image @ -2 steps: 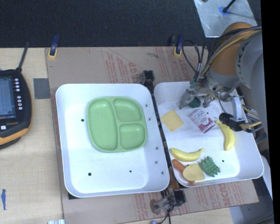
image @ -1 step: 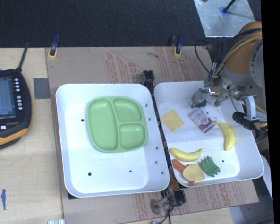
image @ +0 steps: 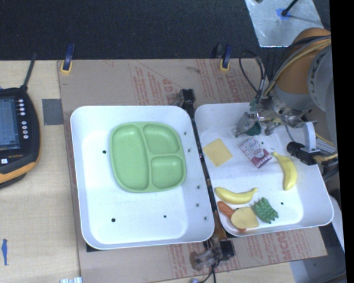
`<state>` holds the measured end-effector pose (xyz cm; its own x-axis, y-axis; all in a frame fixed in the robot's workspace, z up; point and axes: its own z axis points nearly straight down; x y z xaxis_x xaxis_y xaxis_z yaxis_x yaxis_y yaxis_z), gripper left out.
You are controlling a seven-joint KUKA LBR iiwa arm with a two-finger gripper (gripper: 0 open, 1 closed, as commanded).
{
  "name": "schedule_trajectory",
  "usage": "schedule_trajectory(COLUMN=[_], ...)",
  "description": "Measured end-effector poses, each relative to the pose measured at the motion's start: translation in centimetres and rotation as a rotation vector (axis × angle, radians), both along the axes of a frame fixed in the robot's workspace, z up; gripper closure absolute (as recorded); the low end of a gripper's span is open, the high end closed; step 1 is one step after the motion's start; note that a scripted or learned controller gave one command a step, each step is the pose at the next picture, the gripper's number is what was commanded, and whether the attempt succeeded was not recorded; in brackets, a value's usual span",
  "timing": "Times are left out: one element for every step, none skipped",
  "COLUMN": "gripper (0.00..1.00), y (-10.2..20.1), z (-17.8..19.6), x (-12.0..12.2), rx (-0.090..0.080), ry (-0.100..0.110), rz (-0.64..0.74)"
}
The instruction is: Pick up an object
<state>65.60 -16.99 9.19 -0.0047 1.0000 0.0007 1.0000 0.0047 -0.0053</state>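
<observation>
Tool (image: 248,126) sits at the upper part of the right bin (image: 313,219); its opening cannot be told. Nearest item, a small red-and-white packet (image: 255,151), lies just below it, long axis running diagonally toward lower right.

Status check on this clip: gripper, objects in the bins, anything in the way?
Gripper low at the right bin's far end, nothing seen held. Red packet just beside it; two bananas, yellow slice untouched. Green tray in the left bin. No obstruction.
</observation>
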Motion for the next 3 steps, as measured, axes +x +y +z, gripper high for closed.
schedule_trajectory(gripper=[0.00, 0.00, 1.00], y=[1.9, -0.3, -0.4], z=[0.9, 0.0, 1.0], x=[-5.6, -6.9, -6.9], rx=[-0.002, -0.001, -0.003], ry=[0.000, 0.001, 0.002], rz=[0.000, 0.000, 0.003])
